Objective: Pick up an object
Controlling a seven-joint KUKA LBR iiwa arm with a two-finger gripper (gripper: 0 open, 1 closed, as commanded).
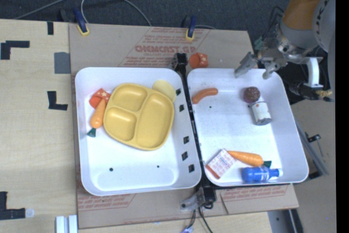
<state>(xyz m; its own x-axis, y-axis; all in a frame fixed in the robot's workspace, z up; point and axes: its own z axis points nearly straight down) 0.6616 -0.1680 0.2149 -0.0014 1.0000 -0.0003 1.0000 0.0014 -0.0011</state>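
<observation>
- Gripper above right bin's far edge, jaws spread apart, holding nothing.
- Dark ball and small can near that bin's far right corner.

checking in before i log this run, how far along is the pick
Done: the gripper sits above the far edge of the right bin, its jaws spread apart.
In hand: nothing; no object sits between the jaws.
Left: the whole grasp. The sausage, dark ball, small can, carrot and blue bottle all lie on the bin floor, so it must descend, close and lift.
</observation>
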